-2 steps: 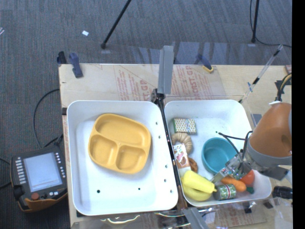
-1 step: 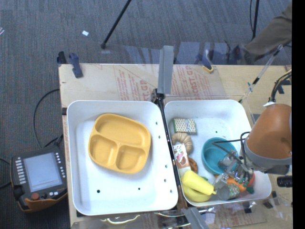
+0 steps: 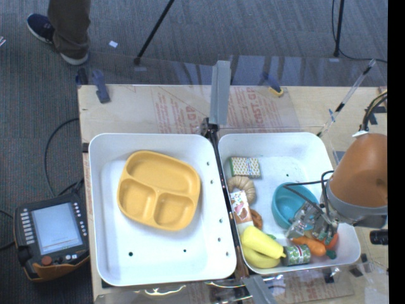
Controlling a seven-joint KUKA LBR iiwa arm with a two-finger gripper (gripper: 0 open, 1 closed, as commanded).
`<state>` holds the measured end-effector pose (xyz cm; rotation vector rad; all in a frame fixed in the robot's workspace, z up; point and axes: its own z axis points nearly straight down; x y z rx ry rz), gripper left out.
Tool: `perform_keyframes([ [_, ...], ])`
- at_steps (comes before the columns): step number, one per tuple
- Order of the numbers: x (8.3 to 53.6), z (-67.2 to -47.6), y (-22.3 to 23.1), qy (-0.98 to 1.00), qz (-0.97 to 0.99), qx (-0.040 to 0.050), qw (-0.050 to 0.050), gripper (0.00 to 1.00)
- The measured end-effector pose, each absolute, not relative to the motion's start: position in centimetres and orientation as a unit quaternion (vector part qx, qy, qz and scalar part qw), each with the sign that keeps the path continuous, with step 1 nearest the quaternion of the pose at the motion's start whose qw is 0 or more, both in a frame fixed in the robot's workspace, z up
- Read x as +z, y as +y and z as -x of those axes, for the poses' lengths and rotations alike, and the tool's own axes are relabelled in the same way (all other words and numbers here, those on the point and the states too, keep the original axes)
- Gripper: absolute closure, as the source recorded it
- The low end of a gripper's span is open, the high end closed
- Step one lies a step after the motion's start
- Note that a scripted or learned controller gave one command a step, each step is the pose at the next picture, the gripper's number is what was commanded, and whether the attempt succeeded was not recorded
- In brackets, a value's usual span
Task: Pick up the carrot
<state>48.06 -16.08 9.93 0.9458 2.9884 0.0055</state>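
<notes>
carrot: lies in the lower right corner of the right bin, orange body roughly level, green end toward the bin's right wall.
neighbours: a small patterned can touches it on its lower left; a banana lies further left; a blue bowl sits just above and left.
pincer: low over the carrot at the lower right of the frame, directly under the arm's orange band.
pincer state: cannot tell; the tips blur into clutter, and no object is visibly pinched between them.
step in hand: judged to be the final descent and closing on the carrot, not yet a confirmed grasp.
how to do it well: centre the pincer on the orange body, not the green end, and set the closing direction across the carrot's short width.
clearance: keep off the can and the bowl rim, both close enough to catch a tip or be dragged along.
corner risk: the bin wall is near on the right, so a straight-down approach looks safer than a sideways sweep.
check after closing: lift slowly and confirm the carrot rises clear of the can.
left bin: holds a yellow divided plate, well apart from the work.
</notes>
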Motion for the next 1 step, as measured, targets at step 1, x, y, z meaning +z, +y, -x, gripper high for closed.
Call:
perform_keyframes([
  [1, 16.02, -47.68, -12.94, 0.935, -0.355, 0.0005, 0.0, 1.0],
])
